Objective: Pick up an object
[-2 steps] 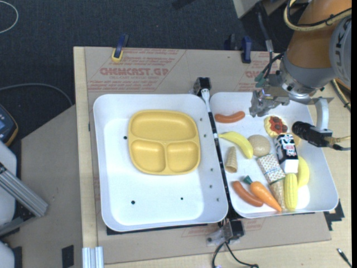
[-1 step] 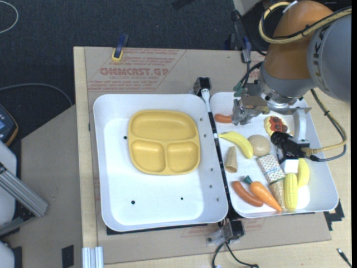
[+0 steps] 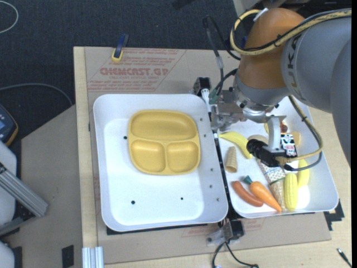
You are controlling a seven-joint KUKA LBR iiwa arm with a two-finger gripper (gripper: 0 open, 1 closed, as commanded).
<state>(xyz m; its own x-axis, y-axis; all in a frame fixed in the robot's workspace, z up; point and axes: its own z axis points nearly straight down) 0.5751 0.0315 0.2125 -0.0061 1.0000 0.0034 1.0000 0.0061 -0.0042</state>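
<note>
The right bin [image 3: 330,194] holds several toy foods: a yellow banana [image 3: 234,139], a tan ice-cream cone [image 3: 231,159], an orange carrot [image 3: 264,195], a red sausage [image 3: 244,194], a yellow corn cob [image 3: 291,190] and a small black-and-white patterned piece [image 3: 288,144]. My gripper [image 3: 224,115] hangs over the back left corner of this bin, just above the banana's upper end. The grey wrist and orange band cover most of it from above. Nothing is seen in its grasp.
The left bin [image 3: 111,166] holds a yellow divided plate [image 3: 164,141] in its back half. A cardboard sheet [image 3: 139,66] lies under both bins. The raised divider between the bins runs right beside the gripper. A yellow-handled clamp [image 3: 118,50] sits at the cardboard's back edge.
</note>
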